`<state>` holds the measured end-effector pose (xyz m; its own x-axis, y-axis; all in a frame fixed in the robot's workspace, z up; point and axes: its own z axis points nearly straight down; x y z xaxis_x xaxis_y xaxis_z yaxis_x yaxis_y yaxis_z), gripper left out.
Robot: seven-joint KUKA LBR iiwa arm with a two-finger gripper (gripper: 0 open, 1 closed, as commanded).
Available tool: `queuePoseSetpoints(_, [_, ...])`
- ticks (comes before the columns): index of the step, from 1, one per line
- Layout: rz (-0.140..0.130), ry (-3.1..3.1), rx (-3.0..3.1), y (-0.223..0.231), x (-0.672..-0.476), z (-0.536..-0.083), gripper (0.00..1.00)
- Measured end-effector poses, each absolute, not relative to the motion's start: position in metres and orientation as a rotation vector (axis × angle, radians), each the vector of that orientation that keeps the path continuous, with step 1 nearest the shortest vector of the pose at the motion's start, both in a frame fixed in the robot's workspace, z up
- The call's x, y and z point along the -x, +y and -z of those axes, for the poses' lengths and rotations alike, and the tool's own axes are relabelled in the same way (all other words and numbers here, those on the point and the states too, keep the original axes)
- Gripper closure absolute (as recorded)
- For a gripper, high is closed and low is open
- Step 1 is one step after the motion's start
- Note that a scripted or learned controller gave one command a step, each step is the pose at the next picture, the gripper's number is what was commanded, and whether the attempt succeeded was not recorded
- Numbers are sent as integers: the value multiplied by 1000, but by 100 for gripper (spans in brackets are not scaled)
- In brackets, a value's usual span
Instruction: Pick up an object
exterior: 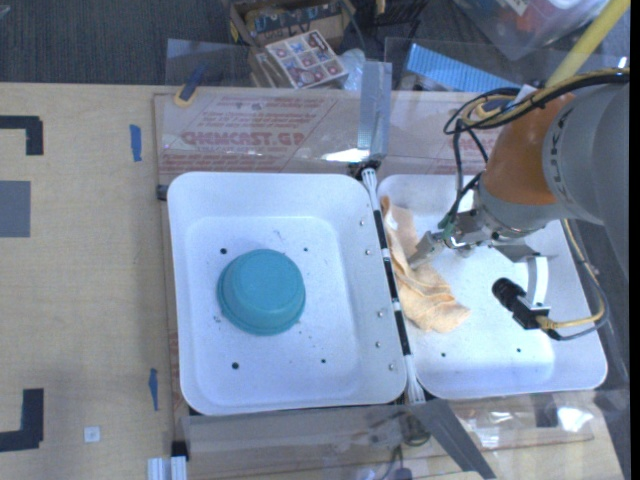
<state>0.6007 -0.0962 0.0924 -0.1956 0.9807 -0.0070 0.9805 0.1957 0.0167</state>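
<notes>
A crumpled, pale orange-tan cloth (425, 283) lies bunched along the left wall of the right bin (520, 368). The tool (425, 250) sits low, touching the cloth's upper folds; whether its tips are spread or pressed together, I cannot tell. A teal bowl (262, 290) rests upside down in the left bin (200, 208).

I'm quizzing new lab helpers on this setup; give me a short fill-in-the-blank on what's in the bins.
1. The teal bowl sits upside down in the ____ bin.
2. The crumpled cloth in the right bin is ____ in colour.
3. The gripper is over the cloth, in the ____ bin.

Missing words: left; yellow; right
</notes>
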Motion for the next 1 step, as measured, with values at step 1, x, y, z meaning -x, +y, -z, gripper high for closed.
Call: queuePoseSetpoints(1, [-12, 2501, -1882, -111, -536, -92, 0])
